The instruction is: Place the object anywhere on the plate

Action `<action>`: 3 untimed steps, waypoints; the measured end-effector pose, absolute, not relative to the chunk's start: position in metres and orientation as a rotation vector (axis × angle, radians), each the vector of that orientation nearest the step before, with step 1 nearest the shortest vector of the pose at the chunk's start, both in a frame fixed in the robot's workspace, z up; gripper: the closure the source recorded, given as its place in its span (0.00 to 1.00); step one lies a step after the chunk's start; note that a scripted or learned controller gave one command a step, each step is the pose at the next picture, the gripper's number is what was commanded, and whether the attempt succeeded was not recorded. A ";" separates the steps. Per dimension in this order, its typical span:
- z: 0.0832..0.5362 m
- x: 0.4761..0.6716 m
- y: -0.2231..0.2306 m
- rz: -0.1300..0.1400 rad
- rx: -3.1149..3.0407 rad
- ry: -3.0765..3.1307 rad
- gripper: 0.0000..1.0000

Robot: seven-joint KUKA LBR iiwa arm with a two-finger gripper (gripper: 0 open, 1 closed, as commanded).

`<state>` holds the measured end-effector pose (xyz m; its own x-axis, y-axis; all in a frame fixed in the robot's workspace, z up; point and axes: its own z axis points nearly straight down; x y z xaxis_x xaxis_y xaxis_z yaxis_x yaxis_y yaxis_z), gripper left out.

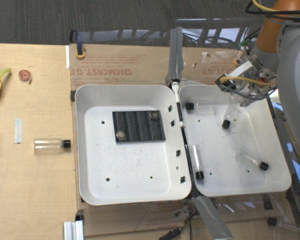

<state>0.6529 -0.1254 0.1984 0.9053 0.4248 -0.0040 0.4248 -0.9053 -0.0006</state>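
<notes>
A dark ribbed plate [139,126] lies in the left bin [90,149], with two small round pieces on it. In the right bin [275,184] there are several clear vials with black caps. One vial [229,116] is tilted, cap down, directly under my gripper [238,98], its upper end reaching the gripper. Whether it is held is unclear. Another vial [195,160] lies along the bin's left wall, and a third vial [255,162] lies near the front right. The gripper hangs over the right bin's far side, well to the right of the plate.
A small black cap [189,105] sits in the right bin's far left corner. On the wooden bench left of the bins lies a clear vial [51,144], beside a small strip [18,131]. A metal divider [175,54] stands behind the bins.
</notes>
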 end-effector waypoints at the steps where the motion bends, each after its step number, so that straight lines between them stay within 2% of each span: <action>1: 0.166 0.652 -0.198 -0.005 3.033 0.850 1.00; 2: 0.198 0.655 -0.211 0.010 3.131 0.380 1.00; 3: 0.329 0.652 -0.217 -0.006 3.126 0.320 1.00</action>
<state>0.6525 -0.2172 0.3291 0.9792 0.2027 -0.0038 0.2027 -0.9792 -0.0009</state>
